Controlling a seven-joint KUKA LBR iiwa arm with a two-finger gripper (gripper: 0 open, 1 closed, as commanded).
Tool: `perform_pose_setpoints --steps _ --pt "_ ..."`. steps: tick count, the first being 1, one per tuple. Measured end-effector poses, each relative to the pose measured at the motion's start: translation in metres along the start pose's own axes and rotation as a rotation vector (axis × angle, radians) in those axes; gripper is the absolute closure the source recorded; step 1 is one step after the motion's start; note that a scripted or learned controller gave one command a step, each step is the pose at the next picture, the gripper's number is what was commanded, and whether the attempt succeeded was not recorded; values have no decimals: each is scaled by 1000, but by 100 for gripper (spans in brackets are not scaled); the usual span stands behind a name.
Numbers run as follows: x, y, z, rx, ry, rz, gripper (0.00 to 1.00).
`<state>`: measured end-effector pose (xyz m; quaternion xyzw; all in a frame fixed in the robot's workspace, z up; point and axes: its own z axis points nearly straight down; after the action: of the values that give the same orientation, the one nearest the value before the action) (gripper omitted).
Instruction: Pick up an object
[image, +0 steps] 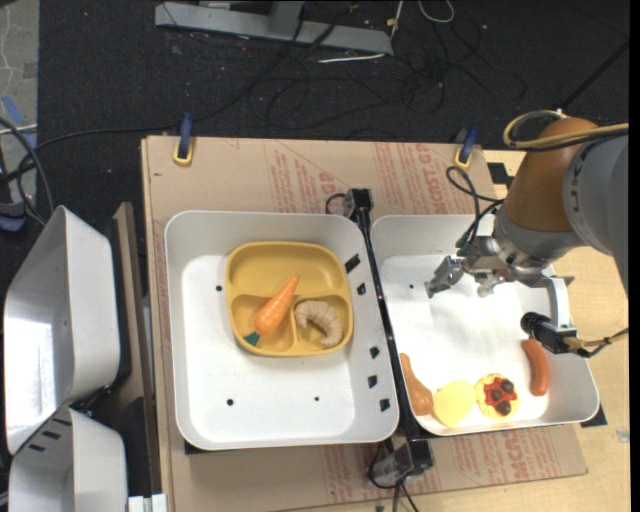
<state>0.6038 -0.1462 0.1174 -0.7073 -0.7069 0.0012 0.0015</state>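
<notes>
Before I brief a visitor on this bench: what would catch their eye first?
Probably the yellow divided plate in the left bin, with a carrot and a pale shrimp in its compartments. Next, the grey and orange arm reaching in from the right, its pincer over the right bin, well above the toy foods along that bin's near edge.

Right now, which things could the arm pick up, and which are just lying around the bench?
Pickable:
carrot
shrimp
drumstick
yellow disc
small pizza
sausage

Lying about:
yellow plate
clamps
cables
</notes>
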Motion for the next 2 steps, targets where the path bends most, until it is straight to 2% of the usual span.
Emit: perform_pose_setpoints --steps 1,2 --pt "0 0 26 -2 -1 0 0" --pt "1 1 15 -5 -1 0 100"
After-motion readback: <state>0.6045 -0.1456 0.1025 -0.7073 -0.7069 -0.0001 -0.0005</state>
